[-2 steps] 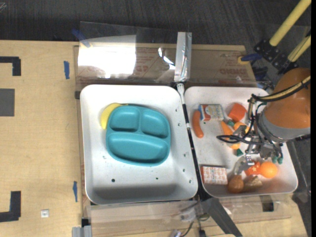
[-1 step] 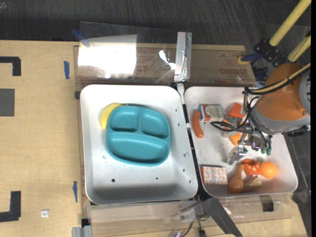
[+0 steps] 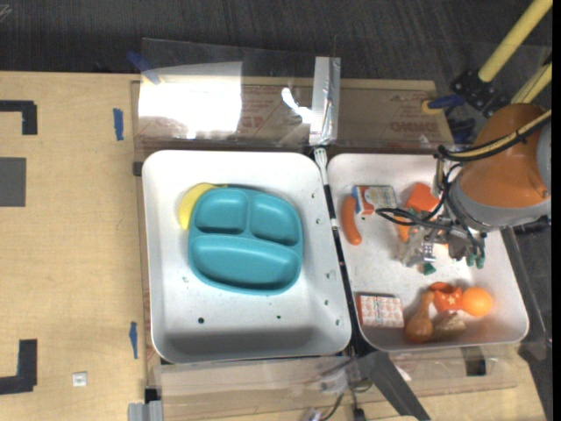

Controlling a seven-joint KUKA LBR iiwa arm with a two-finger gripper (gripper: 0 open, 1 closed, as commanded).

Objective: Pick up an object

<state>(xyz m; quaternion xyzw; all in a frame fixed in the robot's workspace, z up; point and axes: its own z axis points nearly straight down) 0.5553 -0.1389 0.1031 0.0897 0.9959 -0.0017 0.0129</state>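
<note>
Right bin (image 3: 517,310), shallow and white, holding the loose objects. An orange, sausage-shaped piece (image 3: 351,222) lies lengthwise near the bin's left wall. Just beside it, toward the far edge, a small white carton with red print (image 3: 377,198) lies flat. An orange wedge-like piece (image 3: 422,198) sits right of the carton. Near the front wall, a small patterned white-and-red packet (image 3: 379,309) lies flat. To its right, clustered and touching: a brown pear-shaped piece (image 3: 420,320), a red-orange piece (image 3: 444,296) and a round orange ball (image 3: 476,302).
</note>
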